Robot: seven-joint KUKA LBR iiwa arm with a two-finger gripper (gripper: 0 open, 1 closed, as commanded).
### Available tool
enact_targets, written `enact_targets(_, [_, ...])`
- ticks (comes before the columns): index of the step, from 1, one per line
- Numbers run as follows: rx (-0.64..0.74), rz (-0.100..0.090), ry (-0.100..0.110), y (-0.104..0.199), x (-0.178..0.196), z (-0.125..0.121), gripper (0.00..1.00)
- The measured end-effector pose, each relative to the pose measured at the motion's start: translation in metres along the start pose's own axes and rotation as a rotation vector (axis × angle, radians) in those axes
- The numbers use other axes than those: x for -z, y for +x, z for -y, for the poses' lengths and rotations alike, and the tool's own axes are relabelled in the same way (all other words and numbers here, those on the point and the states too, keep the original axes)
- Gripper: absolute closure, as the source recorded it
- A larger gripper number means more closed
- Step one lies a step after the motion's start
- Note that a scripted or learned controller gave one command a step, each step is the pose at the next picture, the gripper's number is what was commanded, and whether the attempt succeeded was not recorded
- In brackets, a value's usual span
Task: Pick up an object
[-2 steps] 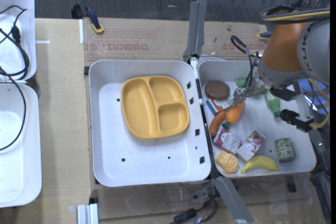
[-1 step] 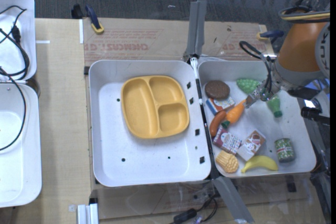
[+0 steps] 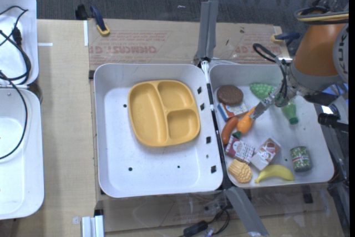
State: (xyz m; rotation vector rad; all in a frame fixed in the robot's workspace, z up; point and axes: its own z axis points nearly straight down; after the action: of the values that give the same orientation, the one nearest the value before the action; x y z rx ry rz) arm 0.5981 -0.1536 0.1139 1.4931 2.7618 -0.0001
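- Nearest the camera, along the near edge of the right bin [image 3: 327,166], lie a toy banana [image 3: 274,174] and a yellow corn piece [image 3: 240,171] — both flat on the floor, apart from the arm and not hemmed in from above.
- Just beyond them sit two small red-and-white cartons [image 3: 252,152], side by side and touching, and to their right a small green can [image 3: 300,158] that stands alone near the right wall.
- Toward the divider between the bins, an orange carrot [image 3: 228,129] leans against a rounder orange piece [image 3: 244,123]; a brown round patty [image 3: 230,95] rests farther back, and a green leafy item [image 3: 262,89] lies in the far part of the bin, with a small green bottle-like thing [image 3: 290,112] near the right.
- Reaching in from the right, the gripper [image 3: 265,105] slants down over this clutter, its tip just beside the rounder orange piece. Whether the fingers are parted or closed I cannot tell, and nothing is visibly held between them.
- My judgement: the slanted reach suits a grab at the orange pieces; crowding by the carrot and patty could spoil the grip.
- Left of the divider, the left bin [image 3: 111,136] holds a yellow divided tray [image 3: 163,112], lying flat — a likely drop spot, well apart from the toys.
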Motion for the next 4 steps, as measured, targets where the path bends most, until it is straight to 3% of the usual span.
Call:
enact_targets(1, [0.010, -0.003, 0.002, 0.066, -0.023, 0.029, 0.00])
enact_targets(2, [0.005, -0.002, 0.001, 0.065, -0.014, 0.029, 1.00])
enact_targets(3, [-0.176, 0.001, 0.000, 0.017, -0.021, -0.069, 1.00])
enact_targets(4, [-0.296, 0.002, 0.000, -0.036, 0.050, -0.050, 1.00])
